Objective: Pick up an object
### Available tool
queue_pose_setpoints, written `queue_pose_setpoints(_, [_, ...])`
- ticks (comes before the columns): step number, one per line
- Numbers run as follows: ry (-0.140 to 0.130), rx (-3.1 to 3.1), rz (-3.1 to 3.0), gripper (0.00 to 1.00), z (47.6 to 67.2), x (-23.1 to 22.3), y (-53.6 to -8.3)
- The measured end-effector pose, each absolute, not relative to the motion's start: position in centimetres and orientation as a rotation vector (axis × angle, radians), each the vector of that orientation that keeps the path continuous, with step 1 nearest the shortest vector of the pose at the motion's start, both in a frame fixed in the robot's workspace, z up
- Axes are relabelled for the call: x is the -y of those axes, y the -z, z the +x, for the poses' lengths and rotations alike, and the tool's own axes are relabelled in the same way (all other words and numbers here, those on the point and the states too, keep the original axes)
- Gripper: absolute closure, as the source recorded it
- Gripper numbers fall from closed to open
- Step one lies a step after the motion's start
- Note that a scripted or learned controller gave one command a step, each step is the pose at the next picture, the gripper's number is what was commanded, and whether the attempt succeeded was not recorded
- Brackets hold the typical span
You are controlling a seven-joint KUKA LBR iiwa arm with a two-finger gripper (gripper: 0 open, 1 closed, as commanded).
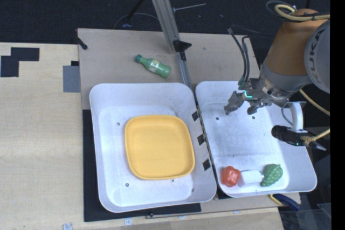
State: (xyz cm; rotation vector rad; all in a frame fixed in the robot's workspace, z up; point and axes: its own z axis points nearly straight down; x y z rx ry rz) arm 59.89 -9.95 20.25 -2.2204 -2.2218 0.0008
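On the bench, the left bin (102, 116) holds a yellow plate (159, 146), the right bin (302, 180) three toys beneath the spread gripper (242, 105).

Red (230, 175), white (250, 177), green toys (271, 174), near corner.

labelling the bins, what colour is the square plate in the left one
Yellow: the plate sits in the left bin, clear in the camera view.

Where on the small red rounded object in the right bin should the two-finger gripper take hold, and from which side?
Judging by its rounded shape, grip the small red rounded object across its middle, descending from above. A white block sits against its right side, so the fingers would likely fit better at its near and far sides.
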Motion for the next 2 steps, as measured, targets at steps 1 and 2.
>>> queue_pose_setpoints(1, [-0.001, 2.222, -2.22, 0.0, 59.9, 10.0, -20.2])
queue_pose_setpoints(2, [-0.004, 2.221, -2.218, 0.0, 59.7, 9.5, -15.9])
